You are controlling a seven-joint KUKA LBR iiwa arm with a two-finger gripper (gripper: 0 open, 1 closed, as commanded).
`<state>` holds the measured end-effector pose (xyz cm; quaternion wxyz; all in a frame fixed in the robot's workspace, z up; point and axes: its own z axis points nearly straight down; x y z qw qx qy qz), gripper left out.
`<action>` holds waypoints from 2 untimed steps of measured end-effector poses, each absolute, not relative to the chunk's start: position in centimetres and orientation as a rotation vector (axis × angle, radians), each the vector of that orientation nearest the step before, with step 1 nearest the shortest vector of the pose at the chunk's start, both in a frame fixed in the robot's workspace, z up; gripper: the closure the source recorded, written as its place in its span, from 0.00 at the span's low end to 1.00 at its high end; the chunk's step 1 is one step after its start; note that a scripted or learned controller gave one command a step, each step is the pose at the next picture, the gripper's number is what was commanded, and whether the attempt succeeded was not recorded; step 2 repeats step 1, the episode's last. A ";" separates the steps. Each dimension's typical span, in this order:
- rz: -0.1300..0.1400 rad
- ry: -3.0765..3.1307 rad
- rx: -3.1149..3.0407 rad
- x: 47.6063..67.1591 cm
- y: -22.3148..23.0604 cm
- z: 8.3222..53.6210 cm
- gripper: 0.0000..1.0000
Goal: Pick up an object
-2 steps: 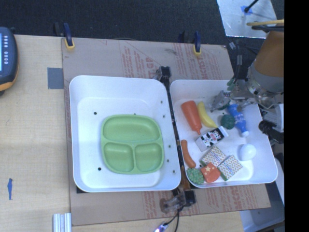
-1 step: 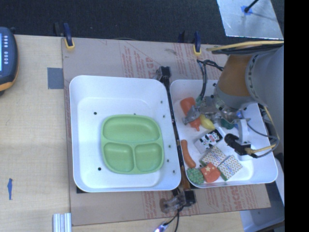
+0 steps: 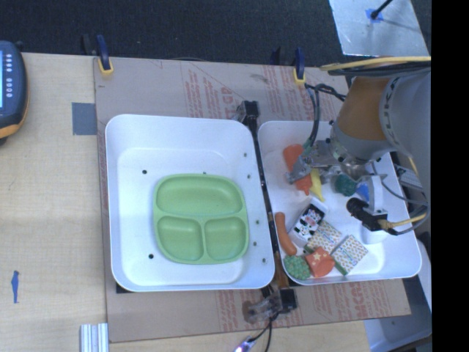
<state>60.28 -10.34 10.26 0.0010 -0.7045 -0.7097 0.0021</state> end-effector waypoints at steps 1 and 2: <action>-0.009 -2.234 -2.209 58.4 -2.6 19.8 1.00; -0.009 -2.234 -2.209 58.4 -2.6 19.8 1.00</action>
